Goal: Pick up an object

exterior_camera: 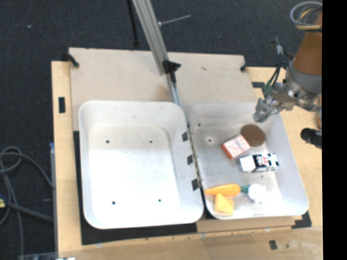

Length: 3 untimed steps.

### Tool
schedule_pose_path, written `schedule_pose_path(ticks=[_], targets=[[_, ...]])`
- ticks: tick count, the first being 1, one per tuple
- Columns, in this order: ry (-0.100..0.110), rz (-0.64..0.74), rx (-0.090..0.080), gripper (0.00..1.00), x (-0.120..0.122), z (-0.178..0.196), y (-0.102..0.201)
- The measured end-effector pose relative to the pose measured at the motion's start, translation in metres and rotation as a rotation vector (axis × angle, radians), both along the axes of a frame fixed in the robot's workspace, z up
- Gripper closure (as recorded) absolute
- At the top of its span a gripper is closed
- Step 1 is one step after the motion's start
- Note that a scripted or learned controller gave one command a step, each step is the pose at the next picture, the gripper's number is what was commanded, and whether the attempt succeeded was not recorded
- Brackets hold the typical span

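Brown and round, a disc (252,135) lies in the right bin (287,161) just below-left of the gripper (264,111), whose state cannot be told, nearest among the scattered objects.

Both bins were white: the left bin (135,161) showed faint grey speckling and 4 dark dots, while the right bin (217,121) carried a darker grey smudge across its floor. In the lower right of the frame lay a brown disc (253,135), a red and white box (236,146), a black and white carton (259,162), an orange carrot (222,189), a yellow wedge (223,204) and a white piece with a teal tip (255,191) (too small to identify). The arm (308,53) at the upper right was orange above grey. The bench (119,75) was pale tan, the floor (32,26) dark charcoal.
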<state>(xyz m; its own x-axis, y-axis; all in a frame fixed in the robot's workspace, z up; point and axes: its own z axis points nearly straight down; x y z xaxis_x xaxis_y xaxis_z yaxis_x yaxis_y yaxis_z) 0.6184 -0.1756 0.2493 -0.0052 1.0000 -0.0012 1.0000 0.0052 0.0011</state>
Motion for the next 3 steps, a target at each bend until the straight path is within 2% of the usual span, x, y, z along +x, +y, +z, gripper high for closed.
schedule_pose_path(ticks=[1, 3], targets=[[0.0, 0.001, 0.002, 1.0, -0.004, 0.009, 0.054], [0.001, 0.001, 0.002, 1.0, -0.016, -0.01, 0.164]])
